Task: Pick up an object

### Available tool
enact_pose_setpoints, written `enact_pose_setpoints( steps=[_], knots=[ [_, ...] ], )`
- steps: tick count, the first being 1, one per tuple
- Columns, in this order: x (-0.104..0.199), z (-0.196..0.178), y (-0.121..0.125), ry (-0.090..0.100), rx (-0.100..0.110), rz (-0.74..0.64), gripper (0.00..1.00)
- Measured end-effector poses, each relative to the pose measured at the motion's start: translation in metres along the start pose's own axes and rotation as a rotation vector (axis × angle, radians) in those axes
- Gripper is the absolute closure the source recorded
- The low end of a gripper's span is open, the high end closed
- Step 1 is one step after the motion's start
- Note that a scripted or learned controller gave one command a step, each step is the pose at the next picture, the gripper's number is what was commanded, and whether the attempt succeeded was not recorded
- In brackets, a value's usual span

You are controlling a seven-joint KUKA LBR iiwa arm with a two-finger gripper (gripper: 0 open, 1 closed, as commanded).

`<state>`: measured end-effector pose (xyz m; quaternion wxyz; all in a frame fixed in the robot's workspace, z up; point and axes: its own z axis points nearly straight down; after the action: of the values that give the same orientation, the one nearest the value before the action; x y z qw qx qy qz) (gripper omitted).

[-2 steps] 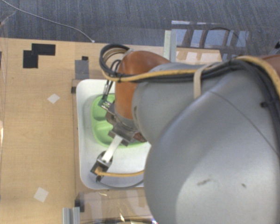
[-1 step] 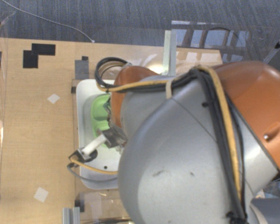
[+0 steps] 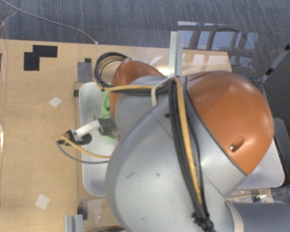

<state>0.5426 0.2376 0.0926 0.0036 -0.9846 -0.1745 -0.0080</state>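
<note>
We see the arm [image 3: 183,149] covering most of the left bin [image 3: 89,105] – its gripper is hidden beneath, so we cannot tell its state. A green object [image 3: 105,106] lies in that bin, just beside the arm's left edge – cables [image 3: 77,144] trail nearby.

We see a light wooden bench [image 3: 34,144] beneath the arm, with dark carpeted floor [image 3: 135,8] beyond its far edge. Black angular marks [image 3: 38,57] sit near the bench's far left corner, and two small pale square tags [image 3: 55,101] lie flat on the bare wood. A shallow white bin [image 3: 89,110] rests on the bench; a second white bin [image 3: 270,178] rests at the right.
</note>
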Motion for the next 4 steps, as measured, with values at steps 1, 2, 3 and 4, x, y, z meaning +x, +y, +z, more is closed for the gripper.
enact_pose_setpoints(
  steps=[1,2,3,4],
  knots=[
    [-0.022,0.001,-0.007,-0.004,0.001,0.148,1.00],
    [-0.024,0.002,-0.007,-0.009,0.000,-0.066,1.00],
    [-0.033,0.001,-0.011,-0.004,0.001,0.147,1.00],
    [-0.049,0.001,-0.015,0.000,-0.003,0.149,1.00]
  ],
)
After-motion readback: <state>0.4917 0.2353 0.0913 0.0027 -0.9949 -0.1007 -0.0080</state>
